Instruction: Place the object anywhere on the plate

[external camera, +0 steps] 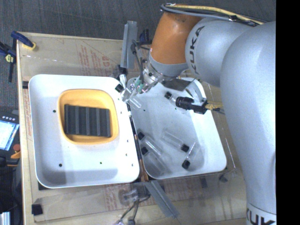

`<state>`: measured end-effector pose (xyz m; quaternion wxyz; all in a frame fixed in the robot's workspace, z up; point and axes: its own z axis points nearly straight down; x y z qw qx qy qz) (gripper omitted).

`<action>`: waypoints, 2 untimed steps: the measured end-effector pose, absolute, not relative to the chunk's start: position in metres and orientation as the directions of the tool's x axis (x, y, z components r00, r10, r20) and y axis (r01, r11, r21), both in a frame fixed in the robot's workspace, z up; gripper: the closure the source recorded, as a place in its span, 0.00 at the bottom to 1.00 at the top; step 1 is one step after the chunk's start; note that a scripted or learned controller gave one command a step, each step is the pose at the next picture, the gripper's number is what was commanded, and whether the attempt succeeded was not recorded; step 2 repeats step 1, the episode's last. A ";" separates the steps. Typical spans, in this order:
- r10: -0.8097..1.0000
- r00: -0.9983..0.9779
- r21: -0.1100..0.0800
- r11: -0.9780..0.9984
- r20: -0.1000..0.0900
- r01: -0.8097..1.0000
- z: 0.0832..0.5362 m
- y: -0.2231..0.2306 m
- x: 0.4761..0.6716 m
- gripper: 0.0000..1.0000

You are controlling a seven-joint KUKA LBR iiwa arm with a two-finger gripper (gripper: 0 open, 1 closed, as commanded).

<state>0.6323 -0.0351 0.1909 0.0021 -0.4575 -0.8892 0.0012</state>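
Observation:
A yellow plate [107, 97] lies in the left white bin [42, 163]. A dark grey ridged block [88, 121] rests on the plate's middle. My gripper [129, 96] hangs low over the top-left corner of the right bin [213, 139], close to the wall between the two bins and just right of the plate's upper right corner. The arm's wrist hides much of it. Several clear tubes with black caps lie in the right bin's lower half, one at the left [149, 146] and one further right [180, 143].
A small black piece [168, 95] lies near the right bin's top. Another black-capped piece [186, 163] sits near that bin's front. Metal brackets [127, 43] stand behind the bins. The arm covers the right bin's far right corner.

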 end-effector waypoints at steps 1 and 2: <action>0.814 -0.581 -0.004 0.581 0.002 0.814 0.191 -0.036 0.632 0.00; 0.814 -0.581 -0.004 0.581 0.002 0.814 0.191 -0.036 0.632 0.00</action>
